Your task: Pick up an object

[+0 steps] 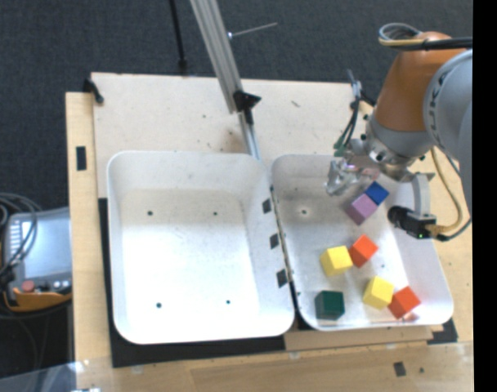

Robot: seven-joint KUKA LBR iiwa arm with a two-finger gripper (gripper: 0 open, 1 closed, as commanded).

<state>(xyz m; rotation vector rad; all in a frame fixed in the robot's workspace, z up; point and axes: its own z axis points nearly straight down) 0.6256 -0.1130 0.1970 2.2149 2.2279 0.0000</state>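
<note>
While the grey two-finger gripper (340,178) hovered low in the right white plastic bin (420,260), beside the small purple cube (363,208), nothing was lifted yet; the grasp remained undone.

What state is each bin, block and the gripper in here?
gripper: low over the right bin's far end, nothing seen held
purple block: lying loose, touching blue block
right bin: holds seven blocks
left bin: upright, no blocks
green block: loose, near corner
</note>
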